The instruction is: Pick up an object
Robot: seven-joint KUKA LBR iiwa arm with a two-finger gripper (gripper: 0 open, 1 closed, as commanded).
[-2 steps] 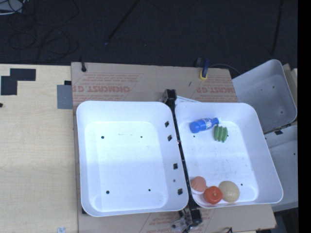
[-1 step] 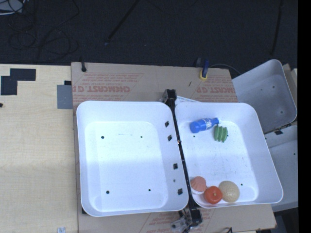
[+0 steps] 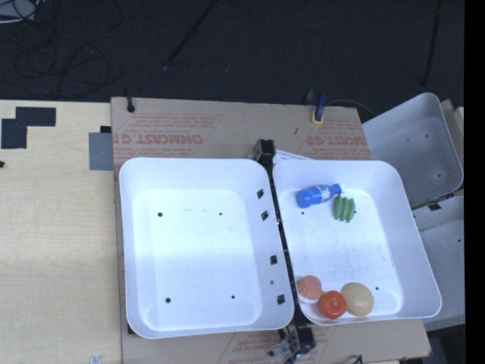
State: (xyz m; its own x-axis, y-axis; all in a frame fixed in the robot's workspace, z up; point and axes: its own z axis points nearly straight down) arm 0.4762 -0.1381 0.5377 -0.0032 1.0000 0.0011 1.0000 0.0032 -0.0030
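Two white bins on a bench, five small objects in the right one

Nearest the viewer, in the near left corner of the shallow white plastic right bin [image 3: 419, 258], three round things sit clustered. A small red tomato-like ball [image 3: 332, 305] lies against the near wall. A pale pink disc-like piece [image 3: 308, 286] touches it on the left, and a beige dimpled ball [image 3: 358, 299] touches it on the right.

Farther back in the same bin, well apart from that cluster, a small green ribbed object [image 3: 345, 208] lies on the floor. Just beside it, to its left and slightly farther away, a blue plastic bottle with a paler cap end [image 3: 317, 195] lies on its side.

The matching shallow white left bin [image 3: 125, 241] sits edge to edge with the right one, joined along a dark strip with small black clips.

Both bins rest on a brown cardboard sheet with red lettering [image 3: 227, 131], laid on the pale wood bench [image 3: 53, 241]. A blue and yellow clamp [image 3: 319, 109] stands at the sheet's far edge. Beyond is dark floor with cables.

Whether the end effector is released or clenched cannot be told
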